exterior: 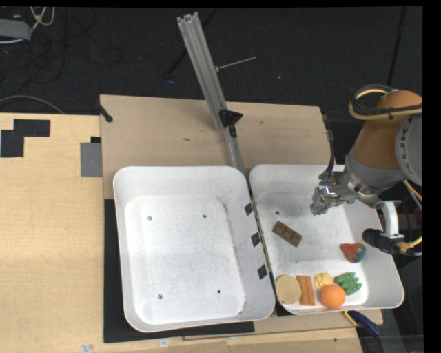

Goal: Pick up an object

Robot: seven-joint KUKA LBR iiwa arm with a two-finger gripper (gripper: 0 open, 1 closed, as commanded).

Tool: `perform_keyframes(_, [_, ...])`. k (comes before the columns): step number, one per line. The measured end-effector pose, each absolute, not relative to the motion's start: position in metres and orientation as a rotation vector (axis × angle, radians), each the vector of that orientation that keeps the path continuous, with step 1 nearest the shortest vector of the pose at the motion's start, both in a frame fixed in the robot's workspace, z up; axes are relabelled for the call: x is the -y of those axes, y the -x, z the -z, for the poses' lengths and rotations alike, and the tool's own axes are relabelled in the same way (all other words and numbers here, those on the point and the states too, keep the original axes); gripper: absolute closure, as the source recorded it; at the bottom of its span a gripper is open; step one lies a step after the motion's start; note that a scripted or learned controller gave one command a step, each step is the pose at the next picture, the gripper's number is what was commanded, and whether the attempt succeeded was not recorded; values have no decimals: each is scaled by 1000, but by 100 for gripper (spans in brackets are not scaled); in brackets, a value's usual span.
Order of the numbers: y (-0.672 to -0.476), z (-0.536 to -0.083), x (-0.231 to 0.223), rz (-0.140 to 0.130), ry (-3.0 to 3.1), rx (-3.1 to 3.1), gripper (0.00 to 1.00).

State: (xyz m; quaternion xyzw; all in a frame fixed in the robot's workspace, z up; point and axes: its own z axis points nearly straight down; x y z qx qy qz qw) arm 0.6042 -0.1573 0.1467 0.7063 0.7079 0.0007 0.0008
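A pale wooden surface [48, 207] fills the left side, with a tan board [172, 134] behind it. Beyond lies dark floor [103, 48] strewn with cables [27, 21], crossed by a slanted aluminium rail [207, 83].

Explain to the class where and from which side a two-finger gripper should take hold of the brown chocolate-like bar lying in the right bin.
The brown bar lies flat and apart from the other items on the right bin floor, its long axis running diagonally. Probably best: the gripper comes straight down from above and closes across the bar's narrow width at its middle, fingers turned square to that diagonal. The clear floor around it leaves room for both fingers.
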Motion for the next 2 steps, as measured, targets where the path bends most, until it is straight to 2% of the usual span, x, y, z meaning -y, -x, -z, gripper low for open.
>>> perform_keyframes(1, [-604,-210,154,-4,-2217,-2221,100])
perform_keyframes(2, [-604,-203,154,3,-2219,-2227,100])
